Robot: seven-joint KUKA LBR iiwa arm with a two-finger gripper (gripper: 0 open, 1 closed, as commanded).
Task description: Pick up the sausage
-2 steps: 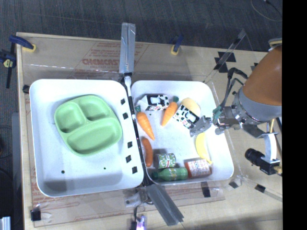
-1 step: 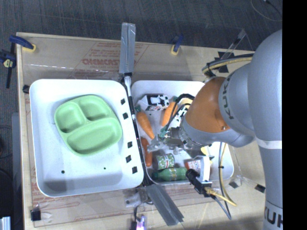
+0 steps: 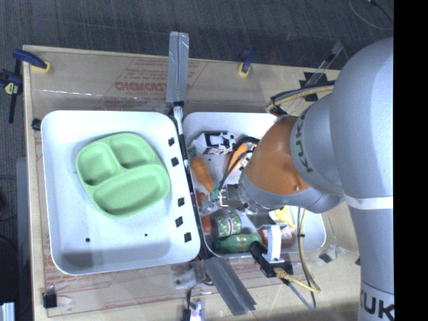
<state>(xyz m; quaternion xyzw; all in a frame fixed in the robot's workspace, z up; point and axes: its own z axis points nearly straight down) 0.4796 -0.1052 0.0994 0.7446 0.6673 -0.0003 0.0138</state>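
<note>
My gripper [image 3: 226, 196] reaches down into the right bin [image 3: 200, 126], mostly hidden under the orange wrist band and the grey arm. Just below and left of it, against the bin's left wall, shows a small reddish-brown piece [image 3: 206, 225] that may be the sausage; most of it is covered. An orange carrot [image 3: 201, 171] lies up and left of the gripper. I cannot see anything held in the gripper.
The right bin is crowded: a green-labelled can [image 3: 229, 225], a dark green bottle [image 3: 235, 243], a second orange item [image 3: 238, 154], a yellow item [image 3: 284, 215] and a black-and-white object [image 3: 217, 140]. In the left bin [image 3: 60, 246] lies a green divided plate [image 3: 124, 172].
</note>
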